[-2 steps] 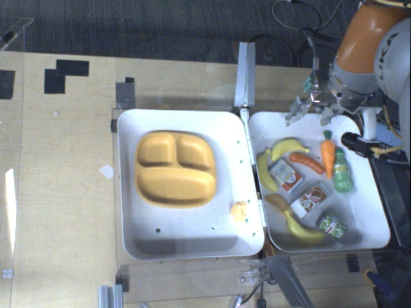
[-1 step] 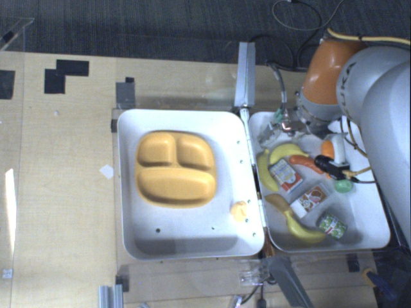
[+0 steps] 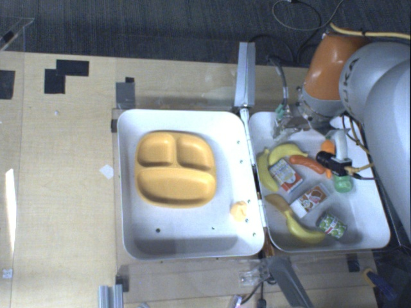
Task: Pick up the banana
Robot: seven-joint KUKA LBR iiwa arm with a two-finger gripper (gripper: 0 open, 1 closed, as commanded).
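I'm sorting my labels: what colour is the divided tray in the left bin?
Yellow, a plain mustard shade, seen clearly in the camera view: tray, left bin.

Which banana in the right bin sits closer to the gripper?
The upper banana, curved just below the gripper. The other banana lies at the bin's near edge, beside the green can.

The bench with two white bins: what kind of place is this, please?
Probably a robotics lab, set up for pick-and-place tests. The robot arm reaches over the right bin of toy food, including a banana, and loose cables lie on the carpet.
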